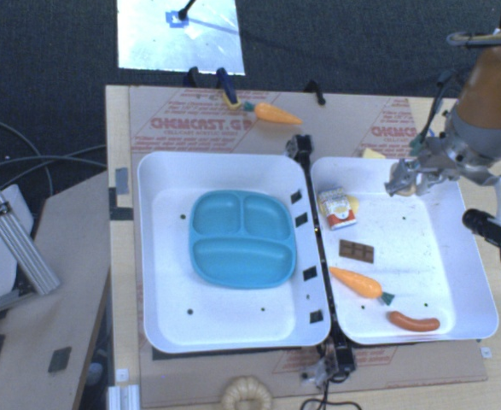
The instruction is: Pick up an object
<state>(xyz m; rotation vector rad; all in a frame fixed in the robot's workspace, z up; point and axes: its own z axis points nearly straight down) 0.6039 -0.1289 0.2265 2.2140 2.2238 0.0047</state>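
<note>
Camera view puts the gripper (401, 184) over the right bin's (455, 323) far edge; whether it grips anything I cannot tell. Nothing looks lifted: fries carton (337, 207), chocolate bar (357, 251), carrot (358, 283) and sausage (414, 321) lie below-left, ungrasped.

Even, fairly bright light; glare on the metal sheet (180, 22) (top left); slightly soft focus, perhaps.

Bins (233, 167): smooth white plastic, slight gloss. Blue plate (241, 237): matt plastic. Tabletop (190, 118): brown cardboard w/ red print. Sausage (414, 321): glossy. Tool (408, 180): dull grey metal. Floor (45, 49): dark, rough carpet.
</note>
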